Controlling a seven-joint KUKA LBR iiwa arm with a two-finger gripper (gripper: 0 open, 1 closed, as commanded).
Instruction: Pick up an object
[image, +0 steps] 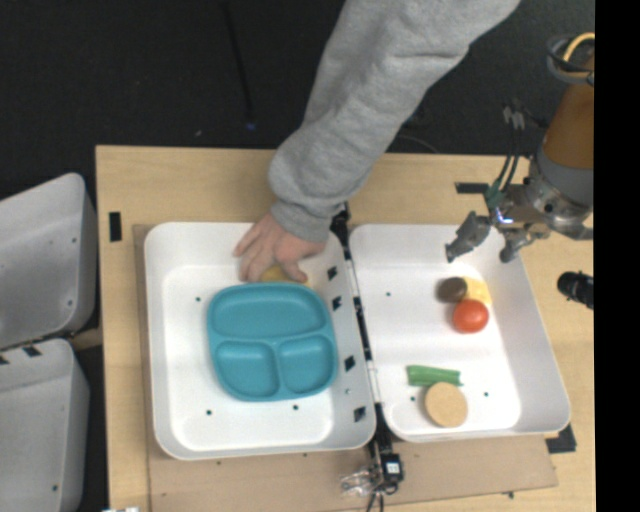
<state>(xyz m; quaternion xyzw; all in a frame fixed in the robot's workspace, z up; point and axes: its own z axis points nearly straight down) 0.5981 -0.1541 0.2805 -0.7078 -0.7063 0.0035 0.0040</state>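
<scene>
Camera view: hand (268, 250) hides yellow object (273, 272).

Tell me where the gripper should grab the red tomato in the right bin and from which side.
Probably from straight above, fingers closing across the tomato's round middle. Place them at its front and right sides, which look open; a dark item and a yellow piece crowd it behind.

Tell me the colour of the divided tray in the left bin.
Teal blue: the three-compartment plastic tray, clearest in the camera view.
</scene>
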